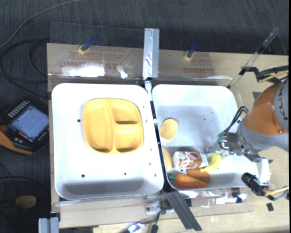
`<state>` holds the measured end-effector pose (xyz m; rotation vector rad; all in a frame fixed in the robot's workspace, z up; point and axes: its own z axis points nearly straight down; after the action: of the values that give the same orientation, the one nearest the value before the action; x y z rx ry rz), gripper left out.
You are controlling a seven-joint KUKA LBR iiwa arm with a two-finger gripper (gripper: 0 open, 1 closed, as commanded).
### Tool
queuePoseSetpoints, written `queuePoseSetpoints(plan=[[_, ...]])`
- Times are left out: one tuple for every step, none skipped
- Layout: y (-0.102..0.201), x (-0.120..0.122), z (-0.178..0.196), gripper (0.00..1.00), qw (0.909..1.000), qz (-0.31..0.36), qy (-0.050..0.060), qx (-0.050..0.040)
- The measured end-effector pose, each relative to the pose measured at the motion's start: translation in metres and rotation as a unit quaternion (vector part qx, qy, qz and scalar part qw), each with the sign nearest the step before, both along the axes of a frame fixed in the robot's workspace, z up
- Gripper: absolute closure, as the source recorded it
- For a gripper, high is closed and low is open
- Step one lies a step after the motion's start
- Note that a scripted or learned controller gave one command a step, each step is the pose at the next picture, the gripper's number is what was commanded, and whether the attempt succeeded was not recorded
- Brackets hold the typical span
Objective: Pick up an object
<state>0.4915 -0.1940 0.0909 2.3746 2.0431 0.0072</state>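
Gripper (222, 148) sits low over the right side of the right bin (194, 93), reaching in from the right edge of the camera view. Targets are clustered in that bin's near-left corner: a banana (213, 162) just left and slightly toward the near wall from the tool, a small printed carton (186, 159) left of that, and a carrot (190, 180) along the near wall, long axis running roughly left-right. Banana is the closest candidate, near touching the tool, its long axis tilted up toward the gripper. A pale yellow round piece (168, 129) lies apart near the divider, farther left. Nothing is visibly between the jaws; their spread can't be read from this angle, the wrist hardware hides them. Arm pose: orange band and grey wrist (267, 120) hang over the bin's right rim, tool pointing down and left into the bin. Left bin (68, 178) holds a yellow divided tray (112, 125), well away from the arm. My read: next move is a short shift left and toward the near wall, then down.
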Motion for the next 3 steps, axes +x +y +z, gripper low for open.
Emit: queuePoseSetpoints(plan=[[0.025, -0.008, 0.067, 1.0, 0.9984, 0.056, 0.006, 0.0018], [0.081, 0.015, 0.16, 1.0, 0.9984, 0.057, 0.006, 0.0005], [0.081, 0.015, 0.16, 0.0, 0.9984, 0.057, 0.006, 0.0003]])
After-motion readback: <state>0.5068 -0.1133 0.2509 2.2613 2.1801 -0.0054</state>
